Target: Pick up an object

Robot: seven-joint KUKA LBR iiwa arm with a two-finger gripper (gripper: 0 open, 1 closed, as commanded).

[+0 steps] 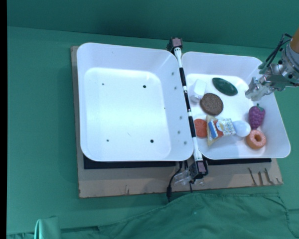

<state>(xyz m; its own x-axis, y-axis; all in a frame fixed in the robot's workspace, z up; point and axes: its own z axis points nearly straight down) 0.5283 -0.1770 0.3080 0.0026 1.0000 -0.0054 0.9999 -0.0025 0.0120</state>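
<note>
Objects for picking lie in the right bin (274, 148): a dark green oval (224, 86) near the far side, a white block (199, 88) beside the divider, a brown round cookie (212, 104), a purple grape bunch (256, 116), an orange donut (255, 139), a white egg (241, 128), a small printed packet (218, 129) and a red piece (200, 128). Beside it, the left bin (89, 63) sits on the green tabletop (40, 108). The gripper (254, 94) hangs over the right bin's far right part, just beside the grape bunch and near the green oval. Whether it is open or closed, I cannot tell; nothing is visibly held.
</note>
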